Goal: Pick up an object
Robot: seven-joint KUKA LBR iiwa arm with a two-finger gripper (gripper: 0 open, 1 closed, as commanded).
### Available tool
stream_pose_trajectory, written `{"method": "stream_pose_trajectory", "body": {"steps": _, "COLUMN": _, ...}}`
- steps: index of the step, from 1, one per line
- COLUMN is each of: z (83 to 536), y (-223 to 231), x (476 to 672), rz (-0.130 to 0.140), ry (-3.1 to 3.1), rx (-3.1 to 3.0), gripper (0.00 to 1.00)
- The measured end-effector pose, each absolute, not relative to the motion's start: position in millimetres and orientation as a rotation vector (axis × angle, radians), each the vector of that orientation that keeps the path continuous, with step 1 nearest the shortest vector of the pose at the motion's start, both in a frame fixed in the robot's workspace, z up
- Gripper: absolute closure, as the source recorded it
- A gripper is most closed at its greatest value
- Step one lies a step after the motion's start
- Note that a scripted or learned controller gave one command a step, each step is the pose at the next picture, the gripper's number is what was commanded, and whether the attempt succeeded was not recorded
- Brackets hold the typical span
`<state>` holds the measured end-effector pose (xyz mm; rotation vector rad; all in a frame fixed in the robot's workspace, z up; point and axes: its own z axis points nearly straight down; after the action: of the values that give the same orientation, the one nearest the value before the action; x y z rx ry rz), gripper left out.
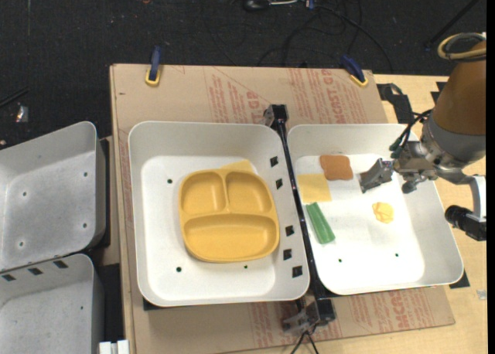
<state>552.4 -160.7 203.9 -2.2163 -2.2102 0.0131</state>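
The bench carries a sheet of brown cardboard (pixel 232 82) on which two shallow white bins sit side by side, their inner walls touching along a black divider strip (pixel 290 190). The left bin (pixel 147 213) holds a yellow compartment tray (pixel 229 216) with two small sections at its 12 o'clock side and one long section at its 6 o'clock side; a pale yellow flat piece (pixel 244 167) shows from under the tray rim at 1 o'clock. In the right bin (pixel 433 263) lie four objects. A brown rounded block (pixel 336 167) rests near the far wall, at 11 o'clock of the bin floor. A pale yellow flat square (pixel 314 188) lies just beside it, at 7 o'clock from the block. A green elongated bar (pixel 319 222) lies at 6 o'clock from the square, close to the divider and tilted slightly. A small yellow rounded object (pixel 383 211) sits near the bin centre, well apart from the bar. The arm enters from 3 o'clock, and the gripper (pixel 390 175) hangs above the bin floor between the brown block and the small yellow object, at 12 o'clock from the latter. Its two fingers (pixel 374 175) are spread apart with nothing between them. Two blue-and-yellow clamps (pixel 154 66) grip the cardboard's far edge. Spare white bins (pixel 46 190) stand at 9 o'clock of the bench.
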Motion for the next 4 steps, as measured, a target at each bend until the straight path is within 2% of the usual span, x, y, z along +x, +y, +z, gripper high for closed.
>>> {"method": "stream_pose_trajectory", "body": {"steps": 1, "z": 211.5, "y": -160.1, "x": 555.4, "rz": 0.001, "ry": -2.222, "rx": -2.22, "gripper": 0.0}}
{"method": "stream_pose_trajectory", "body": {"steps": 3, "z": 101.3, "y": -174.3, "x": 564.6, "rz": 0.001, "ry": -2.22, "rx": -2.224, "gripper": 0.0}}
{"method": "stream_pose_trajectory", "body": {"steps": 4, "z": 95.0, "y": -174.2, "x": 567.4, "rz": -0.006, "ry": -2.227, "rx": -2.227, "gripper": 0.0}}
